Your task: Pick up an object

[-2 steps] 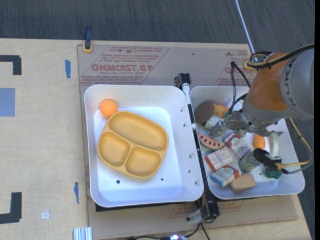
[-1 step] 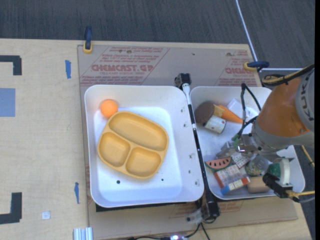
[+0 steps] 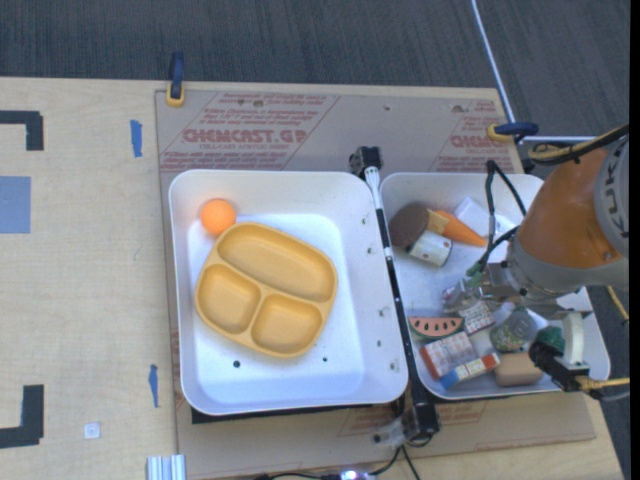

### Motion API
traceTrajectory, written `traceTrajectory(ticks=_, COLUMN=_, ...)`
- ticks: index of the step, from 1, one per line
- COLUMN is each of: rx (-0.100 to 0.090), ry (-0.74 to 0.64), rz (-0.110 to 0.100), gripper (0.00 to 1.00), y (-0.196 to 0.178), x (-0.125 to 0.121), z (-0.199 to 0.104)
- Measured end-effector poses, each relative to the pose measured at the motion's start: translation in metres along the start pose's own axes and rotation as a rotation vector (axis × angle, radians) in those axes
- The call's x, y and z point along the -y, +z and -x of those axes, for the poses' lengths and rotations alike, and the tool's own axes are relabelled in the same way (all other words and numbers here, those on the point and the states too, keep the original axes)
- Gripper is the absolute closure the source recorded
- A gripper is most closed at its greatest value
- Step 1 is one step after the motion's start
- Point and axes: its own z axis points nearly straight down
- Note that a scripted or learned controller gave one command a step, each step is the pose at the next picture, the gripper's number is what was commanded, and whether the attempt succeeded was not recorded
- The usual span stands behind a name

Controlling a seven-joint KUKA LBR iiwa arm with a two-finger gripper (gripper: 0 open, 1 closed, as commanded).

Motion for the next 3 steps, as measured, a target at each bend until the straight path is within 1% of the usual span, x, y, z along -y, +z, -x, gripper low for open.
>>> traceTrajectory(ticks=1, rx=0.0, ry=0.0, rz=-0.001, gripper=0.0, y=0.0, x=0.0, z=0.0)
traceTrajectory(ticks=2, rx=0.001, ry=0.0, rz=0.003, gripper=1.0, y=-0.01, x=-0.001, z=0.0)
traceTrajectory(ticks=3, rx=-0.003, ry=-0.002, rz=-0.008, gripper=1.0, y=-0.088, x=-0.058, z=-0.053)
